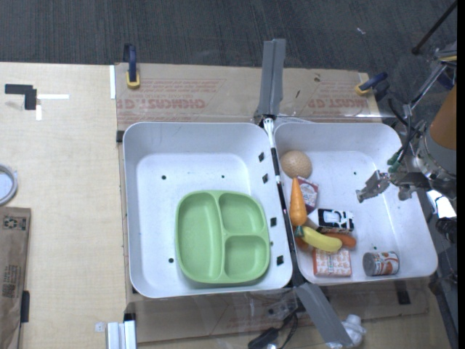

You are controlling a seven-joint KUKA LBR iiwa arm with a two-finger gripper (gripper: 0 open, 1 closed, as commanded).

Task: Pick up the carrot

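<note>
Jaws first: mine [372,186] hang over the right part of the right bin [378,140], and from this slanted view I cannot tell whether they stand wide or narrow; nothing shows between them. My grey arm reaches in from the right edge, its orange band [443,118] just showing there.

Well apart from me, the carrot [297,203] lies against the left wall of that same bin, running lengthwise, its thin end toward the far side. A round brownish ball [296,163] sits just beyond its tip. Beside the carrot lie a small packet [310,193], a black-and-white item [336,219], a banana [320,239] and a red-and-white box [332,263]. A small can [381,263] rests on its side near the bin's front right corner.

On the surface to the left, the other bin [145,195] carries a green divided plate [222,236].
</note>
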